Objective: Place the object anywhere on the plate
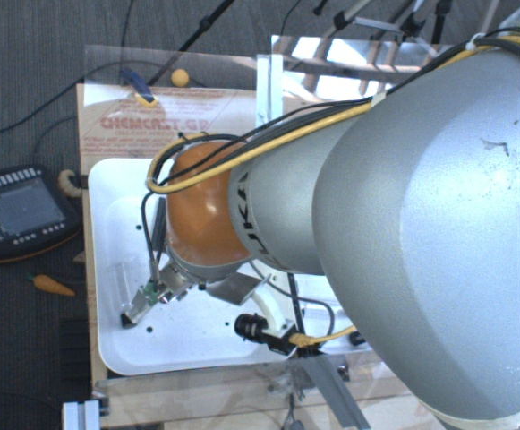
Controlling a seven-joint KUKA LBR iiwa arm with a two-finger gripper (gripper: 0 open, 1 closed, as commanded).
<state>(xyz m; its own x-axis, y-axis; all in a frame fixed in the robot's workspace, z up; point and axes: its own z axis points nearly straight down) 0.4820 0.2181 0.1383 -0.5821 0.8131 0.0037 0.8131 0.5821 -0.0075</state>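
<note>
- Camera view, from above at a slant: my arm (403, 195) comes in from the right and covers most of both bins; its orange band (201, 209) sits over the middle of the left white bin (107, 195).
- My gripper (140, 305) is low in the near-left part of that bin, slanting down and to the left, its tip at or just above the bin floor; I cannot tell whether it is released or clenched, and nothing is plainly seen in its grasp.
- Task's thing: a small dark thing (127, 320) lies on the bin floor right at the gripper's tip; it is too small to tell its long axis or which way it points, and I cannot tell whether it touches the gripper.
- Edges: the gripper is near the bin's left wall and somewhat further from the near wall; the bin's near-left corner is just beyond the tip.
- Open room: bare white floor shows to the left of the gripper and along the near wall; a black connector (251, 327) on a yellow cable (242, 146) hangs to the gripper's right.
- Outside the bin: a teach pendant (18, 213) on the floor to the left; printed cardboard (152, 122) behind the bin, with a yellow ball (180, 77) beyond it.
</note>
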